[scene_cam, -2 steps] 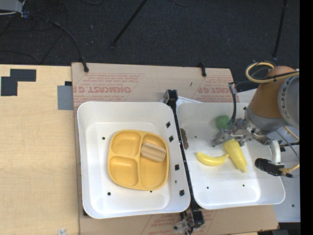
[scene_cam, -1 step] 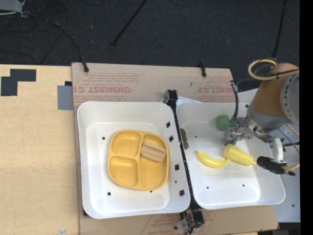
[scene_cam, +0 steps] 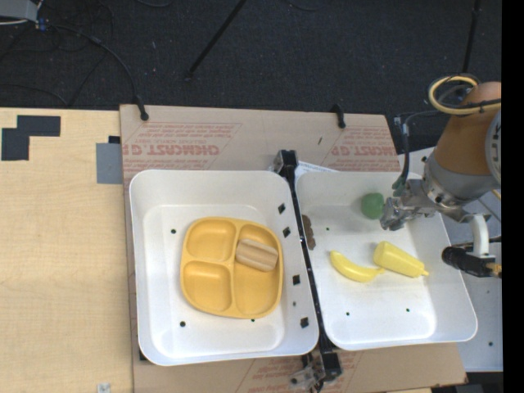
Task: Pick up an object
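Starting at the left, two white bins sit side by side on a sheet of cardboard [scene_cam: 205, 142] whose red print reads upside down from here, so I can't make out the words. The left bin [scene_cam: 155, 301] holds one yellow divided plate [scene_cam: 214, 281], with a single tan block [scene_cam: 257, 255] lying in its upper right compartment. In the right bin [scene_cam: 409, 322] I count three things: one yellow banana [scene_cam: 354, 268], one yellow corn-like piece [scene_cam: 399, 260] just beside it, and one green ball [scene_cam: 372, 205] further back. The gripper [scene_cam: 396, 214] hangs just right of the ball, over the bin's far right part; how its fingers are set I can't tell.
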Controlling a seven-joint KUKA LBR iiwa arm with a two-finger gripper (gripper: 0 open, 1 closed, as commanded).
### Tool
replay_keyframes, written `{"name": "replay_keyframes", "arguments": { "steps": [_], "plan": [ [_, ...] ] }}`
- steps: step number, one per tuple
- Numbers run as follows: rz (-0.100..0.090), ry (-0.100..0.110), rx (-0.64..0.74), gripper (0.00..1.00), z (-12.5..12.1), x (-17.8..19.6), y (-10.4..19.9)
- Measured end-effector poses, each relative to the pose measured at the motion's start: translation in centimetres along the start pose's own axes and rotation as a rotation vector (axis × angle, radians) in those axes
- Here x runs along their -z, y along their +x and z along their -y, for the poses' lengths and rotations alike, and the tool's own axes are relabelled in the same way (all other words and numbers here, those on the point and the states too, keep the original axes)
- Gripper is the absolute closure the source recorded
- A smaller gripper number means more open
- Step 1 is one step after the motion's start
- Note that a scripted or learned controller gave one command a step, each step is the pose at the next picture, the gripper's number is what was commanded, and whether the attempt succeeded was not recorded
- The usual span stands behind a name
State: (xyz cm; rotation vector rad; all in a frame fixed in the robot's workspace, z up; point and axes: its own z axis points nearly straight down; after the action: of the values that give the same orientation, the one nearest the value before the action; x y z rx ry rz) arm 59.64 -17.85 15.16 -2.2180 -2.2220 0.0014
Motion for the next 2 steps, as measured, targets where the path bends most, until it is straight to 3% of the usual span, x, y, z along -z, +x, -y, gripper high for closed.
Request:
{"name": "replay_keyframes", "arguments": {
  "steps": [2],
  "plan": [
    [0.001,-0.002,0.0,1.0,-0.4,9.3,-0.1]
  ]
}}
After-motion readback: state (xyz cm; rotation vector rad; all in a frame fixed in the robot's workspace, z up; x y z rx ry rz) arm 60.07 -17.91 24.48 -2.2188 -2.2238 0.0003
